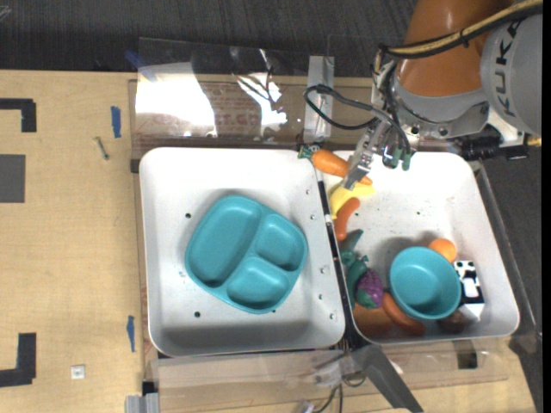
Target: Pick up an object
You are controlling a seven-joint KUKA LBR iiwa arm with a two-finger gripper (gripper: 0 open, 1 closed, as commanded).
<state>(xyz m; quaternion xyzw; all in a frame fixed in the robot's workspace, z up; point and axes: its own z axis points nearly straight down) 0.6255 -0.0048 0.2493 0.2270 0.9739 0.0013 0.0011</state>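
Fingers (pixel 360 167) over carrot (pixel 331 163) (right bin (pixel 482 198))

The arm (pixel 465 50) runs off the frame's upper right edge, so its base is cut away. The gripper (pixel 360 169) is too small and blurred to read. At lower right, the bowl (pixel 424 282) hides parts of the toys (pixel 383 304) behind it. A yellow item (pixel 346 200) sits partly under the gripper.
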